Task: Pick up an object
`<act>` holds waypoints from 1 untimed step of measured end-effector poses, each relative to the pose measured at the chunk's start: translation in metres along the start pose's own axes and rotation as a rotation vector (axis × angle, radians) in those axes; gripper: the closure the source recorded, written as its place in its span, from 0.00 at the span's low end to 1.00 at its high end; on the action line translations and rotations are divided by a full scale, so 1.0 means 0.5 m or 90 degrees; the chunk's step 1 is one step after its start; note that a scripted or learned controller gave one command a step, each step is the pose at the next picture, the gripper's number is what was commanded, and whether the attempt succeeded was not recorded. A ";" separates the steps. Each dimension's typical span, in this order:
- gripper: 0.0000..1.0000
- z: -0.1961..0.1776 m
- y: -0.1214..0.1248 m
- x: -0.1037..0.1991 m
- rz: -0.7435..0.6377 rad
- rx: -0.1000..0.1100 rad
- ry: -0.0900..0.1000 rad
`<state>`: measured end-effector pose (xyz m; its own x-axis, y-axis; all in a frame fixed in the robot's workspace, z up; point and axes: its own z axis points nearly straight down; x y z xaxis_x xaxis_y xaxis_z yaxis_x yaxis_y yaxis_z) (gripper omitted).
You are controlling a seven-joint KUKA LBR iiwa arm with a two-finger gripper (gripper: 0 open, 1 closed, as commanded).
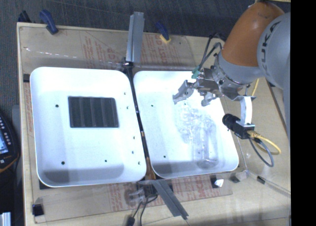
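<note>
A clear plastic bottle (198, 133) lies in the right bin (158, 121), just below the end effector (193, 93), which hovers above the bin's upper part with fingers spread open and empty; a dark grille (93, 112) sits in the left bin (44, 121)

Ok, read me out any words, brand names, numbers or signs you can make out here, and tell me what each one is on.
"KUKA" in part, running down the grey arm by the orange band; the letters are cut off at the edge.
Faint reddish print on the bench board around the bins: too blurred to read.
Screen of a device at the left edge: too small to read.
</note>
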<state>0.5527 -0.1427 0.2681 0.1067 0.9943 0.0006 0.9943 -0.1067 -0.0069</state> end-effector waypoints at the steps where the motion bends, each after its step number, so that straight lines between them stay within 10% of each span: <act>1: 0.00 0.208 -0.025 -0.047 -0.052 -0.001 -0.001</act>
<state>0.5371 -0.1648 0.1641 0.0251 0.9997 0.0002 0.9997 -0.0251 -0.0060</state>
